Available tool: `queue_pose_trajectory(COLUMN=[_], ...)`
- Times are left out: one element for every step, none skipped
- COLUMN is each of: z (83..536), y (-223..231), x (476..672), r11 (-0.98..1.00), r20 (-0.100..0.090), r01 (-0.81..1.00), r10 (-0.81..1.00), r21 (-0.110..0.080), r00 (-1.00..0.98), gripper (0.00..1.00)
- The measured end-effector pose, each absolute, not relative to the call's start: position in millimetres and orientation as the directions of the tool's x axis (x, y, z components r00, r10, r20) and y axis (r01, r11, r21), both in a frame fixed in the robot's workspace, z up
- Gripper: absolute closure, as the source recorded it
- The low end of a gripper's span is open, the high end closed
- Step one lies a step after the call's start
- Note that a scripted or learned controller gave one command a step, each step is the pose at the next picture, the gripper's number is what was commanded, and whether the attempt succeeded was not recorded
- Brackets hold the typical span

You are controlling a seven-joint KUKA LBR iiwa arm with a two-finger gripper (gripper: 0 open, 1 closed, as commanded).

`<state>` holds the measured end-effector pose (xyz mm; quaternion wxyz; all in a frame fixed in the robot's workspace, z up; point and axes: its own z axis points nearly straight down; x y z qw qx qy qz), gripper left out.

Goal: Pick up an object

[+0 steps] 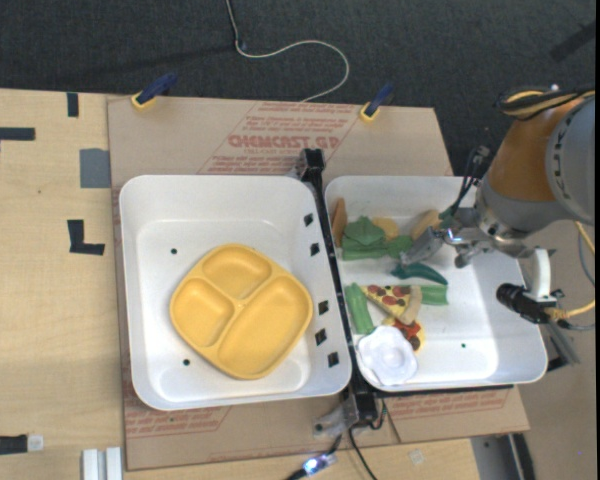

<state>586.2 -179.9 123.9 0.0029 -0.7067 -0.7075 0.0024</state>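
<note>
My gripper (427, 251) hangs low over the right bin (500, 368), whether my jaws are parted or clenched I cannot tell. The toys (390, 268) lie crowded beneath; I judge I could nudge neighbours or close on nothing.

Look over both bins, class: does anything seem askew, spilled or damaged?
Nothing looks spilled or broken. The yellow divided plate lies skewed in the left bin, not square with its walls. The toy food, such as the pizza slice, lies jumbled in the right bin.
</note>
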Motion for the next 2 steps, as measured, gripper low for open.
queue_pose_trajectory(z=[82.4,95.4], y=[-178.5,-178.9], x=[586.1,587.1], r11=[0.002,0.002], r20=[-0.001,-0.002], r01=[1.000,1.000], r10=[1.000,1.000], r21=[-0.002,0.002], r00=[-0.002,-0.002], gripper=[0.00,1.00])
